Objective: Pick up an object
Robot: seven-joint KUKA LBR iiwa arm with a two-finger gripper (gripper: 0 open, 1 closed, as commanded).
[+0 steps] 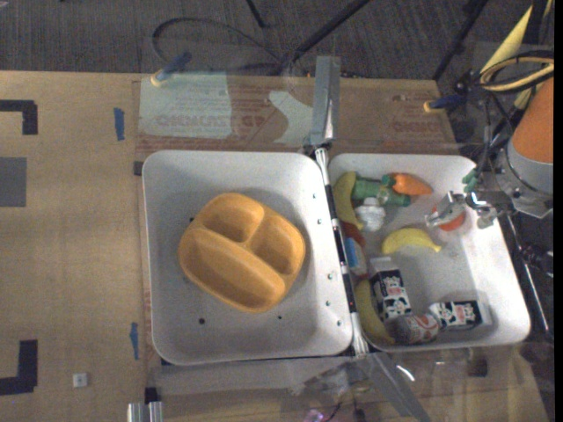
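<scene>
Approach step: gripper (459, 207), open/closed unclear, hovers over red-orange object (451, 221) in right bin (506, 297); next, descend and close.

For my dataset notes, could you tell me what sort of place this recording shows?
Most likely a robotics lab pick-and-place bench: two white bins on a taped wooden bench, toy food such as a banana and an orange divided plate, and a gripper reaching in.

A chunky grey arm (528, 183) is seen, wrapped by a bright orange band (538, 126), with a metal hand (459, 207) bolted on and yellow-black cables looped nearby.
</scene>
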